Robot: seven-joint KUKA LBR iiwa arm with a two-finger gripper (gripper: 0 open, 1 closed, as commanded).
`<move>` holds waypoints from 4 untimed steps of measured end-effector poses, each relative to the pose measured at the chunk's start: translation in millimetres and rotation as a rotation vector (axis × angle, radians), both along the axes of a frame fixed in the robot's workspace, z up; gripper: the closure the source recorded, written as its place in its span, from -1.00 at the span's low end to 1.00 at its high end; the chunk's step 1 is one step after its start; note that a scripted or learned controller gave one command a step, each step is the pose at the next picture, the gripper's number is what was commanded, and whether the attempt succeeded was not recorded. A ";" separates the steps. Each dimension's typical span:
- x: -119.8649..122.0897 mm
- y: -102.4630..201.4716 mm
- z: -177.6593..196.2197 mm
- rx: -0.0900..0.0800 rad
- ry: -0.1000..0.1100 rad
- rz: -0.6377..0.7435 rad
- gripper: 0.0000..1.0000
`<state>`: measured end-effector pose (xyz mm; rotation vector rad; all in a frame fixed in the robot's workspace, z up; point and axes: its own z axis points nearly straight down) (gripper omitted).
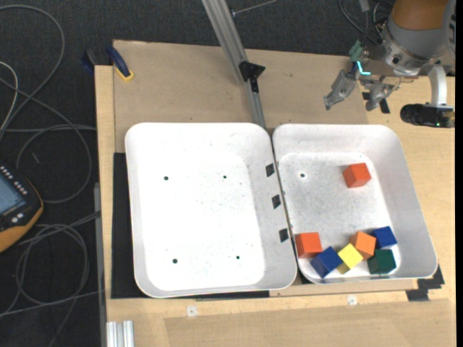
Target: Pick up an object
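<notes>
1. The red block (356, 174) sits alone in the right bin (405, 157), near its back. Six more blocks huddle at the front edge: orange, blue, yellow, orange, blue, green.
2. The pincer (358, 92) hangs over the bench (181, 85) behind the right bin. It looks open and holds nothing.
3. I think no pick has begun. Next it must come over a block and go down.
4. The red block has room all round. The huddled ones touch and hug the wall.
</notes>
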<state>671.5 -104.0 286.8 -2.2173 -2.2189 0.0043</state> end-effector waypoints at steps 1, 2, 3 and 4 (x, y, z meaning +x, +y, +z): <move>0.5 -0.2 2.7 -0.002 -0.004 0.001 -1.00; 3.2 3.8 -59.8 0.000 0.002 0.001 -1.00; -2.7 5.7 -103.7 -0.001 0.000 0.000 -1.00; -4.8 0.4 -165.6 0.000 0.003 -0.001 -1.00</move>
